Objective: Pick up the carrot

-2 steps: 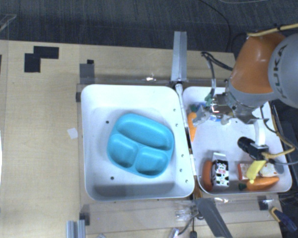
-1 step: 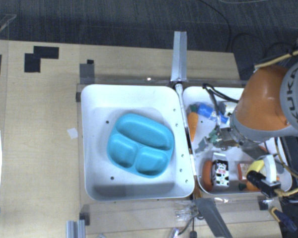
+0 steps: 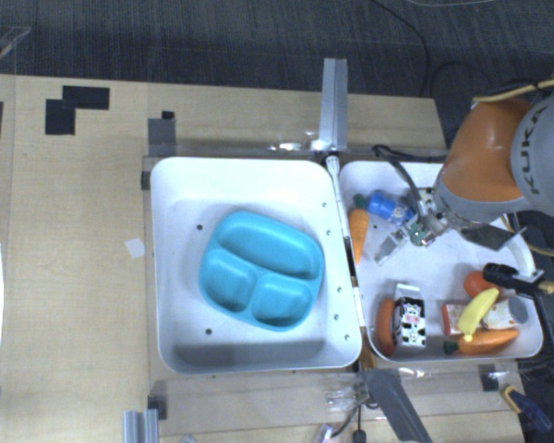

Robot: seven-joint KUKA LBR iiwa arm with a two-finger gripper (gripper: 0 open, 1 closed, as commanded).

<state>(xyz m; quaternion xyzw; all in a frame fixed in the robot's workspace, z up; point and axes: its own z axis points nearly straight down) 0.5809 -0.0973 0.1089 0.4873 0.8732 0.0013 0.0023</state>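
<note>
Fingers [image 3: 385,245] of the gripper are seen lowered into the right bin [image 3: 526,344], spread apart, with nothing held between them; they are set just right of the carrot.

Carrot [image 3: 358,235]: orange with a green top, laid lengthwise against the left wall of the right bin, beside the divider between the two bins.

Arm [image 3: 499,160]: grey with an orange band, entered from the right, over the upper part of the right bin.

Blue object [image 3: 384,206]: lodged near the wrist, just above the fingers; its kind cannot be told.

Black-and-white carton [image 3: 407,315]: placed at the bin's lower middle, with a reddish item [image 3: 385,321] touching its left side.

Banana [image 3: 480,307]: yellow, rested among a cluster at the lower right corner, above a second orange vegetable [image 3: 487,340].

Left bin [image 3: 175,247]: white, occupied by a blue divided tray [image 3: 261,268] of three compartments.

Worktop [image 3: 65,275]: pale wood, both bins carried on it.
</note>
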